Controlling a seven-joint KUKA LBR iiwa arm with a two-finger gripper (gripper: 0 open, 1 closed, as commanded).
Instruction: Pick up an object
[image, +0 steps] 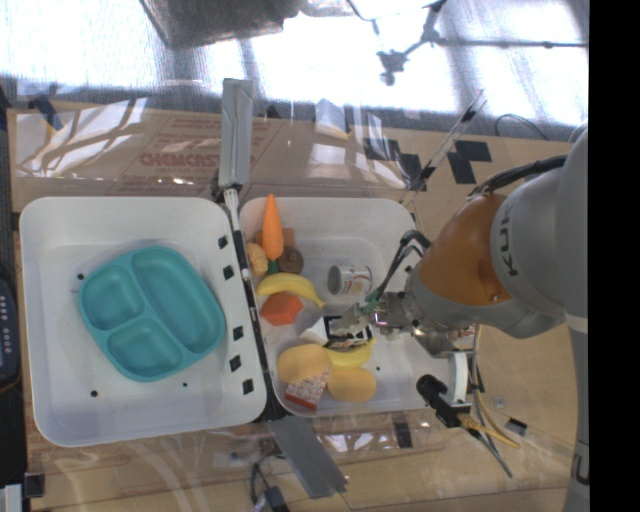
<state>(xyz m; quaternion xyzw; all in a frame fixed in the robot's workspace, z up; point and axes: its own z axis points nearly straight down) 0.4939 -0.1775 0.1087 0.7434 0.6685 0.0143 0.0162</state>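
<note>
The right bin (400, 225) holds a pile of toy food. An orange carrot (270, 228) lies at its far left, with a yellow banana (288, 288) and a red-orange piece (281, 309) below it. A small silver can (350, 279) lies on its side near the middle. Two yellow fruits (302, 360) (353, 386) and a red-and-white packet (310, 390) sit at the front. My gripper (347, 333) is low in this bin, right over a curved yellow piece (352, 353), just below the can. Whether it touches the piece is unclear.
A teal divided plate (150, 312) lies in the left bin (60, 400). A brown round item (291, 260) and a tan one (258, 260) sit by the carrot. The grey divider (243, 300) separates the bins. The arm's orange band (460, 265) hangs over the right bin's edge.
</note>
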